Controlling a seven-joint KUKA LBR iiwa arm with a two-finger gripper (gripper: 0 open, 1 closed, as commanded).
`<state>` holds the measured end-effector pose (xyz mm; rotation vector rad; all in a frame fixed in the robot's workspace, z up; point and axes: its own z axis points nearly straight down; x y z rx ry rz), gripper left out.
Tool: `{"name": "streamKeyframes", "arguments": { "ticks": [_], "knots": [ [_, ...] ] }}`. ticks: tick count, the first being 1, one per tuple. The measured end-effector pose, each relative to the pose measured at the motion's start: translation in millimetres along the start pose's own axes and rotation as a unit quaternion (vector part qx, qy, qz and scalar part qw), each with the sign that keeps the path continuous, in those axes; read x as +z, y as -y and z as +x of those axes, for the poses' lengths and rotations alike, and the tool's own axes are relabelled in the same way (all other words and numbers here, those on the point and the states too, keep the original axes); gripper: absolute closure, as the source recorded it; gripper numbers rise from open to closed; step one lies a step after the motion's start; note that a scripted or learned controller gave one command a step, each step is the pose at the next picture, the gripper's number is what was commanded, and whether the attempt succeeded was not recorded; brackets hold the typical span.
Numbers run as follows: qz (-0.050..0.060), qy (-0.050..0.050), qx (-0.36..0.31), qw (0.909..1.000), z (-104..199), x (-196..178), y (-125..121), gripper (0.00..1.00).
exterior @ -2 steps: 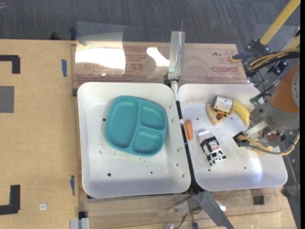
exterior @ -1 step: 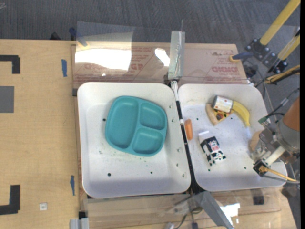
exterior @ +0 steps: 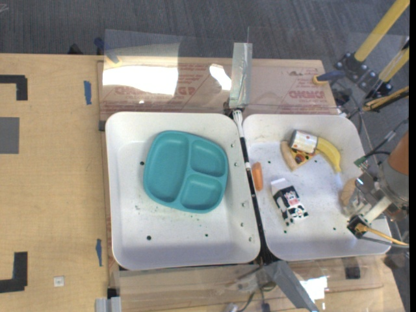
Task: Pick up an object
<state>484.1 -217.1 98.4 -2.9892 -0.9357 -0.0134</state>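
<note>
Left bin [exterior: 123, 174] w/ teal tray [exterior: 185, 171], right bin [exterior: 312, 239] w/ banana [exterior: 328, 153]

Up top, a dark grey carpeted floor [exterior: 195, 5] runs across the far side, faintly ribbed. Below it spreads the light wooden worktop [exterior: 52, 174], marked with black tape corners [exterior: 18, 86] at left and small strips of blue tape [exterior: 87, 91] near the bins' edge. Behind the bins lie brown cardboard sheets [exterior: 286, 86] with red print, and a clear plastic panel [exterior: 146, 77] catches a bright glare. At upper right, yellow poles [exterior: 389, 21] slant in with black clamps.
</note>
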Motion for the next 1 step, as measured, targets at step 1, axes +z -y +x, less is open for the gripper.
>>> {"name": "streamKeyframes", "arguments": {
  "ticks": [1],
  "knots": [
    [0.001, 0.001, 0.001, 1.0000, -0.2, -8.5, 0.4, 1.00]
  ]
}}
